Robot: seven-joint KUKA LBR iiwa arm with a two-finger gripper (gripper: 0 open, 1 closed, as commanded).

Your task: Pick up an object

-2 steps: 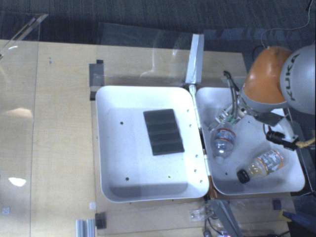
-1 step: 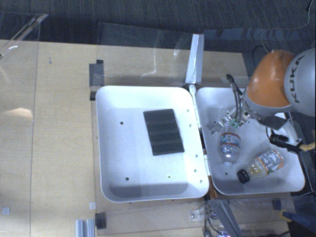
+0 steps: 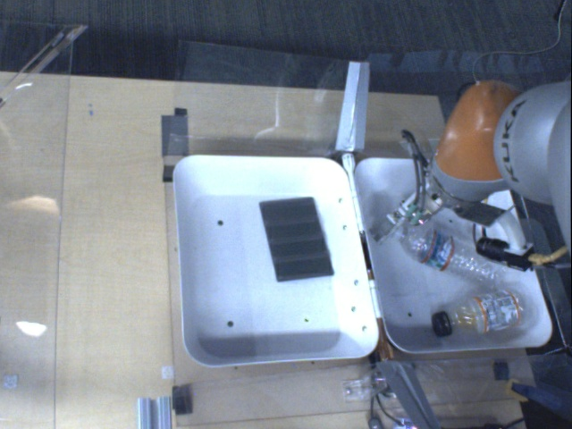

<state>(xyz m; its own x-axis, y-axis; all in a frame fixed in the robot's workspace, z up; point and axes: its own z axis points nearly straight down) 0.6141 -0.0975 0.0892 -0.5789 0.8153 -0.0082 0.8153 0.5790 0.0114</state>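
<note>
The gripper [image 3: 413,214] hangs at right-centre; a clear bottle [image 3: 444,253], long axis sloping lower-right, lies just below-right. Finger state: cannot tell.

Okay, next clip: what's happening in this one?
A KUKA arm reaches in from the right over the right bin, its wrist low above a clear plastic bottle lying there. A second bottle with a black cap lies nearer the bin's front edge. The left bin holds a dark ribbed rectangular block. Nothing visibly sits between the fingers, so no pick is confirmed yet.
</note>
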